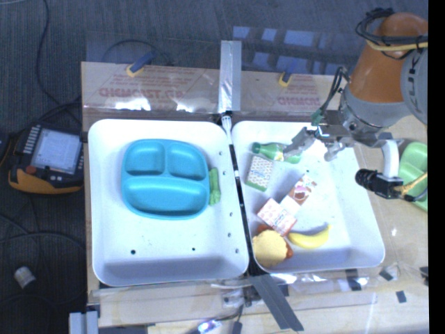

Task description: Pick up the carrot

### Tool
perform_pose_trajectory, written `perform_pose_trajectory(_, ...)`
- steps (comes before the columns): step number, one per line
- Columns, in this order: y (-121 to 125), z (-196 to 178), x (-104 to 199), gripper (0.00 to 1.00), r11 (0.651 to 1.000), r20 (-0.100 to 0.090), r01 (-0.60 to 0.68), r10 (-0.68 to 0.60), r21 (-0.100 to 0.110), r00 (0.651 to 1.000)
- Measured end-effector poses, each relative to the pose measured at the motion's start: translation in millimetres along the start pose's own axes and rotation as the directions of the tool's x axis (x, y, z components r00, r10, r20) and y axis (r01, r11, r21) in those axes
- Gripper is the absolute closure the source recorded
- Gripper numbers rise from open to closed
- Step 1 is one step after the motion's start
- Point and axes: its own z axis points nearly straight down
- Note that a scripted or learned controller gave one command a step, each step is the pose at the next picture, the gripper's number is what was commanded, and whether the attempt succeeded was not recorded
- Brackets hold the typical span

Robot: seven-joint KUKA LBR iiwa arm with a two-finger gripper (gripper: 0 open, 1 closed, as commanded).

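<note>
Claw (316,145) spread and empty over back of right bin (361,207); orange lump (270,248) at front corner is probably the carrot, so recentre there before descending.

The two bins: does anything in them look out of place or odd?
One thing stands out. A green piece sits wedged on edge between the blue divided plate and the left bin's right wall, apart from the other items, which lie jumbled in the right bin. Nothing looks spilled or damaged.

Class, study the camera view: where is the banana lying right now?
The banana lies in the right bin, near its front edge, just right of the round orange-yellow fruit and below the red-and-white carton.
</note>
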Motion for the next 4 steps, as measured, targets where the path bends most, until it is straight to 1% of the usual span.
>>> perform_pose_trajectory(1, -76, 139, 9, 0.0, 0.987, -0.001, -0.159, 0.159, -0.006, 0.987)
perform_pose_trajectory(2, -45, 23, -46, 0.0, 0.994, 0.002, -0.105, 0.105, -0.001, 0.994)
perform_pose_trajectory(3, -64, 62, 22, 0.0, 0.821, 0.002, -0.571, 0.571, 0.004, 0.821)
perform_pose_trajectory(4, -76, 130, -18, 0.0, 0.856, 0.002, -0.517, 0.517, 0.004, 0.856)
